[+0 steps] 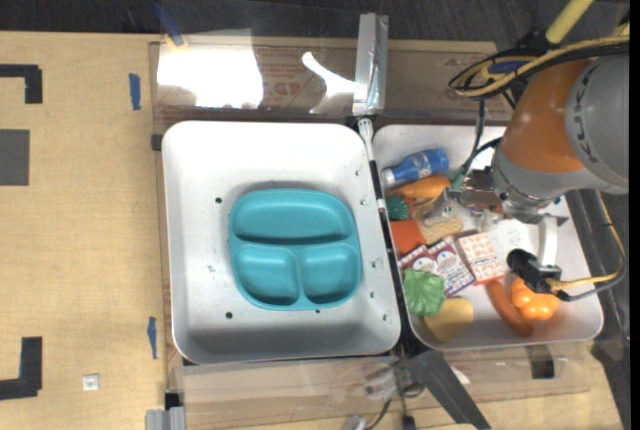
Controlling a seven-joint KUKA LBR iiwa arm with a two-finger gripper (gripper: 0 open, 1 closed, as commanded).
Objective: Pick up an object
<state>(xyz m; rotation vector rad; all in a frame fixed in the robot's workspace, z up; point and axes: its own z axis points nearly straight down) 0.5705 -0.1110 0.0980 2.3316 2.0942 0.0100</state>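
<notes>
The right bin (585, 323) holds a heap of small objects. A blue bottle (420, 162) lies at its back left, with an orange piece (425, 186) just in front of it. A patterned red-and-white packet (462, 260) lies mid-bin, a green leafy toy (423, 292) and a yellow piece (449, 317) sit at the front left, and an orange toy (527, 303) rests at the front right. My gripper (452, 205) hangs low over the bin's middle, just right of the orange piece and above the packet. The wrist hides what lies under it.
The left bin (190, 168) carries a teal divided plate (295, 246). A clear plastic sheet and a metal bracket (370, 63) stand behind the bins. Yellow and black cables (500, 68) loop at the back right, beside the arm's orange band (545, 128).
</notes>
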